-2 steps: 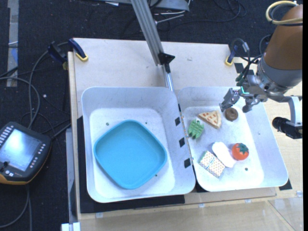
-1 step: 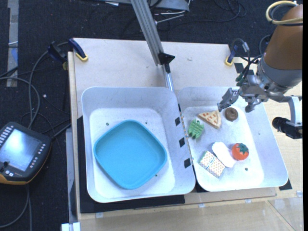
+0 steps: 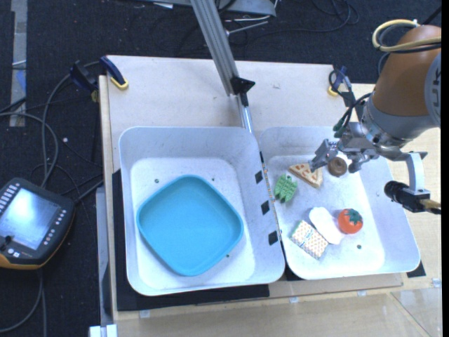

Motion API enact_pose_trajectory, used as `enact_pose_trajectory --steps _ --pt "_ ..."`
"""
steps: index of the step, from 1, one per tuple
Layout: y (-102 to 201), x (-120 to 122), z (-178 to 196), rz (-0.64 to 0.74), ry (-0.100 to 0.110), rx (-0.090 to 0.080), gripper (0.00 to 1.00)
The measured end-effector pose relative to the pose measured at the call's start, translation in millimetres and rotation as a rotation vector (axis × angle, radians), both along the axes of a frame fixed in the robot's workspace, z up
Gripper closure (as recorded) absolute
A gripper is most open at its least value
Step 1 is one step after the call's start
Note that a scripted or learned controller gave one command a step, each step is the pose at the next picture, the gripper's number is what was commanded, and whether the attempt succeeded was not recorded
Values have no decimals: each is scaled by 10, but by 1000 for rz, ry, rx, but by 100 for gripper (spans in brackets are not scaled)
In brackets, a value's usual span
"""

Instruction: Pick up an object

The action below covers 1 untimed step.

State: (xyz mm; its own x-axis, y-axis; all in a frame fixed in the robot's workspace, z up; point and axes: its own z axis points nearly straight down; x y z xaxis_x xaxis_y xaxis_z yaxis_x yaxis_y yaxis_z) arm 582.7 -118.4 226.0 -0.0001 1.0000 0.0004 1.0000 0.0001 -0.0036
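Nearest you, the pale bench [image 3: 210, 311] carries both bins. The right bin [image 3: 393, 248] holds a checkered block [image 3: 309, 239], a white piece [image 3: 325, 225], a tomato [image 3: 350, 220], a green toy [image 3: 285, 187] and a cheese wedge [image 3: 306, 174]. The left bin [image 3: 133, 153] holds a blue plate [image 3: 189, 223]. The gripper [image 3: 339, 161] hovers just beside the wedge; you cannot tell its opening. Beyond the bench, dark floor with cables. No writing is legible.

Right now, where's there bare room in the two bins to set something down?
Left bin: the blue plate covers most of the floor; only thin strips along its walls are bare. Right bin: bare floor lies along the near edge, below the tomato and patterned block. The middle is crowded, with the cheese wedge, green toy and gripper.
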Motion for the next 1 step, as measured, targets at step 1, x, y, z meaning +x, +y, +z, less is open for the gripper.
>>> enact_pose_trajectory --steps 1 --pt "-90 -23 -568 -1 1 0 0"
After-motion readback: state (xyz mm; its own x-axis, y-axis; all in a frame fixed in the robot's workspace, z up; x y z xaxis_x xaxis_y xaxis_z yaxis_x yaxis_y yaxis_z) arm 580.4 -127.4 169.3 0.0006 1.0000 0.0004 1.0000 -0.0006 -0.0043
